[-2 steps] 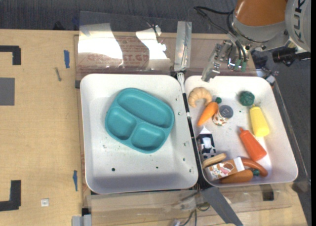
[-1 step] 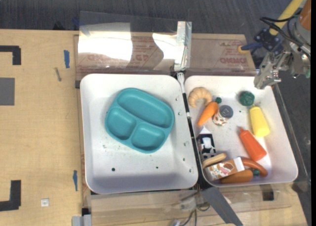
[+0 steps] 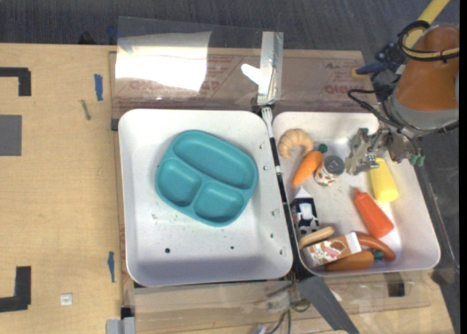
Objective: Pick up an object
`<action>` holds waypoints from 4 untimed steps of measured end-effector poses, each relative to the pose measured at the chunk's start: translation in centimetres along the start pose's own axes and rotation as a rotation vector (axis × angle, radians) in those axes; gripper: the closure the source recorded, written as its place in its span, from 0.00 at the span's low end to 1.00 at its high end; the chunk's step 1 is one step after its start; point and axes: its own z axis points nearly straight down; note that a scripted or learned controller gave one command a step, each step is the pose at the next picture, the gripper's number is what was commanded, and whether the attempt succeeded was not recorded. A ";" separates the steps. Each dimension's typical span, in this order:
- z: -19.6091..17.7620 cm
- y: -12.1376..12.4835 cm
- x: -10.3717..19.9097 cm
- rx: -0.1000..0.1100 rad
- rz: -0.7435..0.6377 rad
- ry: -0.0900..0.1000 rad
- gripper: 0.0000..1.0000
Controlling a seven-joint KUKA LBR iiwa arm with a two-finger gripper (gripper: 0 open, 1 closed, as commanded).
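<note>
Teal and moulded into three shallow compartments, a divided plate [image 3: 206, 176] lay slightly tilted in the left white bin [image 3: 139, 252], well apart from everything else. Between the bins ran a dark seam. In the right white bin [image 3: 427, 249] the objects were crowded: a pale croissant [image 3: 293, 140] at the upper left, an orange carrot [image 3: 307, 167] slanting just below it, a small dark-capped jar [image 3: 330, 168] beside the carrot, a black-and-white item [image 3: 306, 212] lower down, and a printed packet [image 3: 330, 249] near the front wall beside a sausage-like piece [image 3: 365, 259]. Further right lay an orange-red cylinder [image 3: 373, 214] and a glossy yellow bottle-shaped toy [image 3: 384, 181], smooth and rounded, touching the gripper's lower side. The gripper [image 3: 363, 152] hung over the bin's upper right; its metal fingers appeared slightly parted, with nothing visibly held between them.
</note>
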 end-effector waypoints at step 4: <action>-2.5 4.8 -3.2 0.008 -0.334 -0.022 0.00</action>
